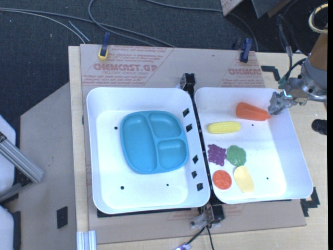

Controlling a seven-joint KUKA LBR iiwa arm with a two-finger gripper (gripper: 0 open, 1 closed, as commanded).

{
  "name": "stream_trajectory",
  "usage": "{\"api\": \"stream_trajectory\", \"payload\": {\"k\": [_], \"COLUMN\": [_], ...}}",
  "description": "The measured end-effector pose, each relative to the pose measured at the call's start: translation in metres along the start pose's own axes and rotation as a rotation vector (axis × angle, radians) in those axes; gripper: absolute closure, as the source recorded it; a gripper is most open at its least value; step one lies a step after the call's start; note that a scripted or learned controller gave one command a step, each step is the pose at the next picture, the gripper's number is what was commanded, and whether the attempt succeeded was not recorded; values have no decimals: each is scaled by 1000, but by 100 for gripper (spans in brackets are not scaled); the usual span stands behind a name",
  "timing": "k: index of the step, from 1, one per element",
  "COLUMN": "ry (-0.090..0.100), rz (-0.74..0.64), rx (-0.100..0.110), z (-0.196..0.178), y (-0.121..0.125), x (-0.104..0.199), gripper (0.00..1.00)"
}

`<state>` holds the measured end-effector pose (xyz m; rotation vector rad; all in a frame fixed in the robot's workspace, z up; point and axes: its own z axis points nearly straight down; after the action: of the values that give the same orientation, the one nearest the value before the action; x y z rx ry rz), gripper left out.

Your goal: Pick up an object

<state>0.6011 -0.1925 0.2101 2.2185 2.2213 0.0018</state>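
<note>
Nothing lifted yet: gripper (277, 104) low at the right bin's (291, 139) far side, touching or just beside the orange carrot (252, 111), jaw state impossible to tell, grasp and lift apparently left to do.

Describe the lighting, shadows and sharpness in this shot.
Camera view: even, soft light, no harsh glare on the white bins; faint shadows under the blue tray and toy food; bin contents sharp, while the pincer by the orange carrot looks slightly soft.
</note>
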Motion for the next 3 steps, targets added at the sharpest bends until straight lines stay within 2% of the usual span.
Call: {"api": "stream_trajectory", "payload": {"k": [1,3], "ry": [2,2], "rz": [-5,-5], "rx": [-1,1], "z": [-14,-7], "y": [12,45], "x": [52,156], "gripper": [100,100]}}
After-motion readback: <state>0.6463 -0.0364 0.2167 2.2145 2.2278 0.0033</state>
